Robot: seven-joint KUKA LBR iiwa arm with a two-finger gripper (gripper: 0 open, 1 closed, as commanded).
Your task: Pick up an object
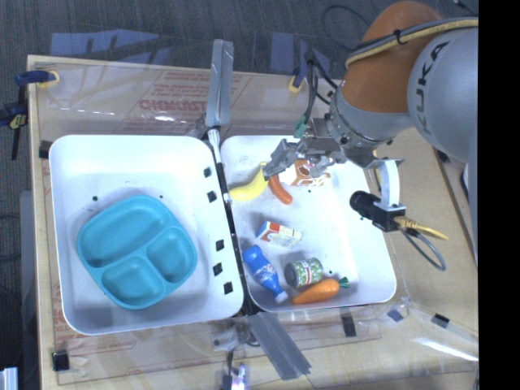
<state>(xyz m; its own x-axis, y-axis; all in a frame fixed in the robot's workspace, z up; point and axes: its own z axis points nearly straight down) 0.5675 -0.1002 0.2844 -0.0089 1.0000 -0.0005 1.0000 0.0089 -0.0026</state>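
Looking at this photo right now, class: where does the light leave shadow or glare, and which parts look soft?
In the camera view, the blue tray casts a soft grey shadow on the left bin; faint glare streaks the clear sheet behind the bins; the gripper looks slightly blurred, while the carrot and bottle stay sharper.

Blue three-part plate [136,252] lying flat in the left white bin [122,169], toward its near-left corner. Grey bar [219,80] upright at the far end of the wall between the bins. Blue clamp [28,78] on the bench's [122,96] far-left corner. Red print on the bench top.
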